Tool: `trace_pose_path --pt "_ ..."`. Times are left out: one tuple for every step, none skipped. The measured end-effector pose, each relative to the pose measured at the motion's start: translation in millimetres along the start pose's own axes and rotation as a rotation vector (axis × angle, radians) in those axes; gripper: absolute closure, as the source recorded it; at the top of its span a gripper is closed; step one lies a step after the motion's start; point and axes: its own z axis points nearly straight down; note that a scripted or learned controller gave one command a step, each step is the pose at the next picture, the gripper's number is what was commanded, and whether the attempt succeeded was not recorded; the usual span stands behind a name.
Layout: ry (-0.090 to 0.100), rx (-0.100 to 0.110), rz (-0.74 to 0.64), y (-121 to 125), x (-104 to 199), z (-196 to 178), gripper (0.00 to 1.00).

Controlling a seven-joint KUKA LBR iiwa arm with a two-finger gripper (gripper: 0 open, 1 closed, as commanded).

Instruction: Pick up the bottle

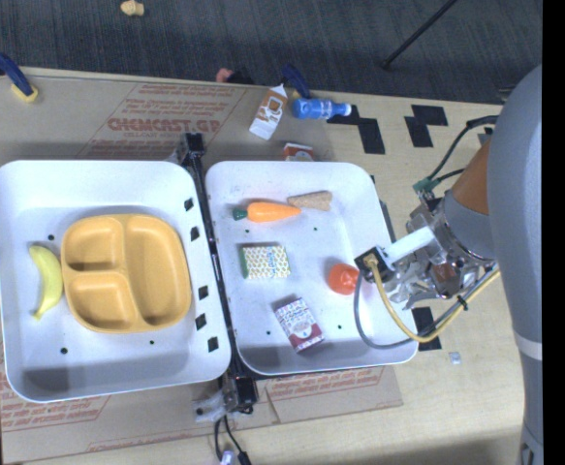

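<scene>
Gripper [391,267] hangs over the right rim of the right bin [384,221], at the end of the grey arm [515,221] that reaches in from the right; a yellow cable [384,325] loops below the wrist across that same rim. Whether it is open or closed cannot be told from this angle, and nothing shows in its grasp.

Relative to the right bin, the blue bottle [319,109] lies on its side outside, on the bench beyond the far rim, well apart from the gripper. Just left of the bottle sits a small carton [267,112], and another small item [298,150] rests touching the far rim.

Inside the right bin lie 5 things: a carrot [270,211] and a slice of bread [310,201] near the far wall, a green patterned block [265,261] at the middle, a red tomato [342,279] just beside the gripper, and a red packet [298,324] toward the near wall.

Left of the right bin stands the left bin [15,187], holding a yellow divided tray [127,271] with 3 compartments and a banana [46,279] touching its left side.
</scene>
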Motion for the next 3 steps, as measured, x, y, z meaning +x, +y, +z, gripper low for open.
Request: trace_pose_path --pt "-0.001 0.002 -0.022 -28.5 5.7 49.1 1.0" --pt "0.001 -0.001 -0.131 11.6 -2.4 44.9 1.0" --pt "-0.002 0.002 -0.202 -34.3 6.9 55.9 1.0"
